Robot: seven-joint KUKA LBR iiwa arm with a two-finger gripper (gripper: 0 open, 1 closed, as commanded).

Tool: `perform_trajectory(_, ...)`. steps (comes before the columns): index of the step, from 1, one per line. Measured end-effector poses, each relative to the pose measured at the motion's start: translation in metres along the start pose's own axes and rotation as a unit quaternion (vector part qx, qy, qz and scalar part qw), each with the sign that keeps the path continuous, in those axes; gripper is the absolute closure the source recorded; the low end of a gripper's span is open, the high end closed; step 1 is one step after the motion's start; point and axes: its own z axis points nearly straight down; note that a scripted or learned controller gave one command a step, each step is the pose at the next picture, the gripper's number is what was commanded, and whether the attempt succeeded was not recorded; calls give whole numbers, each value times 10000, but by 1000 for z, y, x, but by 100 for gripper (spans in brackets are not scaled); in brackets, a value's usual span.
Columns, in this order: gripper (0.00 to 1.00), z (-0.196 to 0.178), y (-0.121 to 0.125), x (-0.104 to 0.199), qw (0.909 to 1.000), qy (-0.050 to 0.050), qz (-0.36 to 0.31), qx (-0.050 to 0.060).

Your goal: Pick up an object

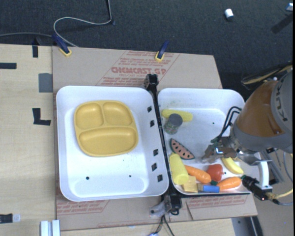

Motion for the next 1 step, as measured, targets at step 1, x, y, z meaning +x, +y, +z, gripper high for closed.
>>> perform_trajectory(1, 100, -9, 0, 1, 10000, 10, -7, 4)
